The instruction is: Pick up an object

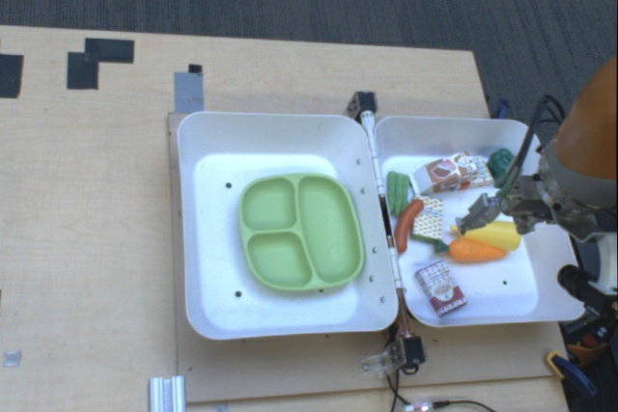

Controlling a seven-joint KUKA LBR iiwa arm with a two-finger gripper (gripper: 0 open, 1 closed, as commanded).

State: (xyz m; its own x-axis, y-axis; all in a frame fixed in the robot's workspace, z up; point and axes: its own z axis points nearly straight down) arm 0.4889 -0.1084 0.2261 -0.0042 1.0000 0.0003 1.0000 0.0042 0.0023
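Note:
The right bin [521, 304] holds several toy foods: a green pepper-like piece [398, 187], a red chili [408, 222], a yellow patterned packet [431, 218], a red-and-white carton [452, 173], a dark green piece [501, 162], a yellow banana-like piece [495, 235], an orange carrot [475, 252] and a small red box [440, 288]. My gripper [480, 211] reaches in from the right and hovers just above the yellow piece and the carrot. I see nothing held between its fingers.
The left bin [208, 207] holds a light green divided plate [300, 232]. The arm's orange band [594, 135] and grey wrist [570, 207] cover the right bin's far right side. Wooden bench surface [87, 236] stretches to the left.

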